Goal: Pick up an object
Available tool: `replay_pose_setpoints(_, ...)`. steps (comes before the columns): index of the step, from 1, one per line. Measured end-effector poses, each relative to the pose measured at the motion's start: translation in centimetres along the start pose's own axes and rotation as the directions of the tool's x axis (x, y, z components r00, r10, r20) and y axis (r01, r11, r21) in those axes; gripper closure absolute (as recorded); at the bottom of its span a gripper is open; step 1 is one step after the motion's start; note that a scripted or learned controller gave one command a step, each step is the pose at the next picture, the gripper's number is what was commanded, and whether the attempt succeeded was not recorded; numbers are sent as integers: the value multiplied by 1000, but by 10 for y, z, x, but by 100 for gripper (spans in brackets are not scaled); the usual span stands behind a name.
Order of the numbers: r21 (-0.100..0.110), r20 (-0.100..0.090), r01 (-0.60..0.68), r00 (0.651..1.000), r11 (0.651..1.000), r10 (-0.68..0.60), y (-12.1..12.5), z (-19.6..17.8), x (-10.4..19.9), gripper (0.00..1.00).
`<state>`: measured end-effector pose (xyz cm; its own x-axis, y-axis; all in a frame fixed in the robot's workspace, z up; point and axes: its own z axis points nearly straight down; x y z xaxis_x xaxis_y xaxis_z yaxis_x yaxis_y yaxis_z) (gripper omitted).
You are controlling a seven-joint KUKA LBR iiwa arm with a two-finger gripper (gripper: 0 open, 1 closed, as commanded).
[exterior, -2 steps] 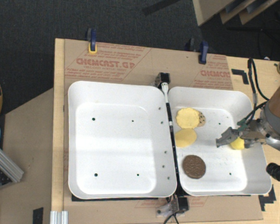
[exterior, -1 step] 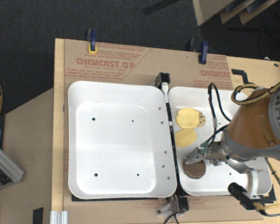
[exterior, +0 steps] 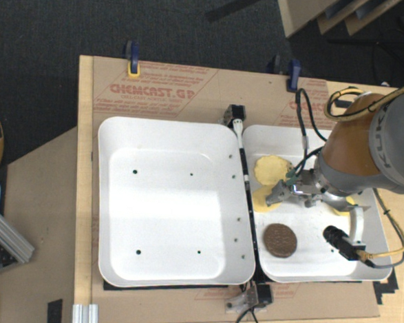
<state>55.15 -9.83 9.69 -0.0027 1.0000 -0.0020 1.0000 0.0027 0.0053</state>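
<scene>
In the right bin (exterior: 305,271) lie a pale yellow rounded object (exterior: 270,168), a flatter yellow piece (exterior: 261,197) just below it, and a brown round disc (exterior: 280,239) near the front. My gripper (exterior: 282,193) is low over the right bin's left half, pointing left. Its tip is right beside the flat yellow piece and just under the rounded yellow one. The wrist hides whatever lies beneath it. I see nothing clearly held.
The left bin (exterior: 116,206) sits beside the right one, with a dark divider edge (exterior: 245,188) between them. A small black and white fixture (exterior: 234,115) stands at the top of that edge. Blue clamps (exterior: 132,51) hold the cardboard base at the back.
</scene>
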Motion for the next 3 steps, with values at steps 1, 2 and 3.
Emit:
replay_pose_setpoints(1, 0, -1, 0, 1000, 1000, 0, 52, 13, 8, 0)
replay_pose_setpoints(2, 1, -1, -1, 1000, 1000, 1, 50, 2, 7, 100)
replay_pose_setpoints(3, -6, -8, 13, 1000, 1000, -13, 53, -94, 153, 100)
